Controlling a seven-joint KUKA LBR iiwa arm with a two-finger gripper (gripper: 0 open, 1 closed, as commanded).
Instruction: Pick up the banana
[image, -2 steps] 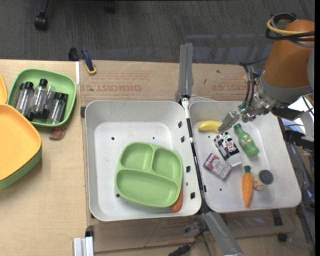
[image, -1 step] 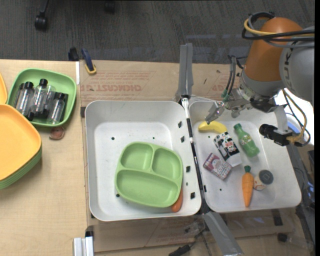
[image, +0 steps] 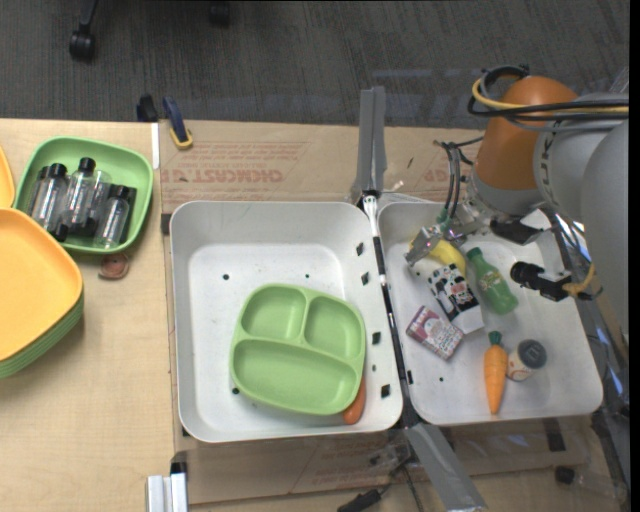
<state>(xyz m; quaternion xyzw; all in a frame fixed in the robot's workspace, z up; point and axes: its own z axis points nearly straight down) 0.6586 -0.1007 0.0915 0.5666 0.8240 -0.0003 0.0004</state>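
The gripper (image: 432, 243) is down in the right-hand bin (image: 560, 395), near its upper left corner, with the grey arm (image: 590, 170) and its orange band (image: 522, 135) rising behind it to the right. Whether its fingers are spread or closed cannot be told from this slanted view, since the metal parts blur together there. The banana (image: 446, 254) lies just beside the claw on its lower right, a short yellow shape touching or nearly touching it (which of the two is not clear). Just below the banana is a black-and-white carton (image: 457, 293), and right of that a green bottle (image: 490, 280) lies tilted. Further down from the claw sit a pink packet (image: 434, 332), a toy carrot (image: 494, 373) and a small grey round piece (image: 531, 353). Well to the claw's left, in the other bin (image: 200, 330), rests a green divided plate (image: 300, 348).
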